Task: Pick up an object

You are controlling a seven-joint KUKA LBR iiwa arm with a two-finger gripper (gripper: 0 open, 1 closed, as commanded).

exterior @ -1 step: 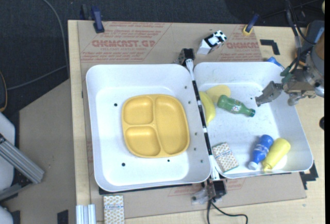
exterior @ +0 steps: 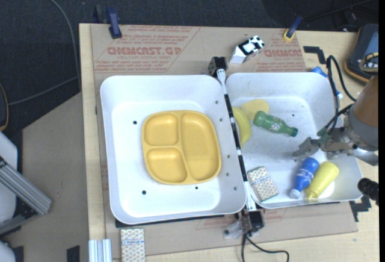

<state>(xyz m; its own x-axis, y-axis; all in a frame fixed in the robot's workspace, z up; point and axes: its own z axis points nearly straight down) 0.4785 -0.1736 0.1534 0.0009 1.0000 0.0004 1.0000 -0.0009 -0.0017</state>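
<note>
Lowest in frame, right bin (exterior: 283, 81) holds a small patterned box (exterior: 263, 183), blue bottle (exterior: 305, 175) & yellow bottle (exterior: 322, 180) (touching). Gripper (exterior: 308, 147), fingers spread and holding nothing, hovers just above them. Blue bottle: prob. light, stiff, slick plastic; grasp across mid-body.

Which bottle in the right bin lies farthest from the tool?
The green bottle, lying alone up the bin; the blue bottle and yellow bottle lie just below the tool.
</note>
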